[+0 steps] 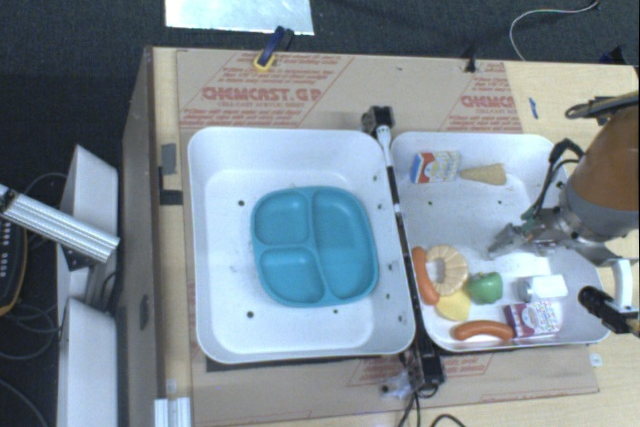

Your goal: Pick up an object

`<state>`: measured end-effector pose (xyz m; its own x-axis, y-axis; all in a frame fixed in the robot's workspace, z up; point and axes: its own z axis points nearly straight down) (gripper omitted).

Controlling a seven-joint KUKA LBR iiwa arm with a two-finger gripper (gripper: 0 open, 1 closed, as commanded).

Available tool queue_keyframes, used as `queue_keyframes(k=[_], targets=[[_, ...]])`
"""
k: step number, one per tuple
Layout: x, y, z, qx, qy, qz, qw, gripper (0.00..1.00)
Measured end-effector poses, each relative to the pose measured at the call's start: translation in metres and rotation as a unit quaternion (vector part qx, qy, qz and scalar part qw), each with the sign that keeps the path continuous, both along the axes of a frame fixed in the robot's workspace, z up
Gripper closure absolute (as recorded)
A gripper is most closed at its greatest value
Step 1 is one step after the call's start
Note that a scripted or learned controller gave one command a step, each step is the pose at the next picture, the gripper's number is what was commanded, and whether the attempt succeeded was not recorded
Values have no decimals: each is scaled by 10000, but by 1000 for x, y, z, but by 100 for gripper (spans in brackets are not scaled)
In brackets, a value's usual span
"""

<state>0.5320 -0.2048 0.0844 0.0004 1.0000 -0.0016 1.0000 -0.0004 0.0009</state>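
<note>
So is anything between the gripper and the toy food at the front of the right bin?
Nothing visible. The gripper hangs over bare bin floor; the green apple, pineapple slice and white carton lie just past it toward the front, with open floor between.

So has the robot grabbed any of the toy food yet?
Not yet. Done: the gripper has reached into the right bin and hangs over a bare patch of it. In hand: nothing shows between its fingers. Left: the actual grab. The green apple, the sausage and the carton all lie in that bin, and the blue plate sits alone in the left bin.
</note>
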Motion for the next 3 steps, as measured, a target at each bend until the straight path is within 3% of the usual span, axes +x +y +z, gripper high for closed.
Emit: queue_keyframes(k=[1,2,3], targets=[[1,1,11,4,-15,10,10000,100],[16,69,119,6,-21,23,10000,100],[-1,131,100,11,0,19,10000,100]])
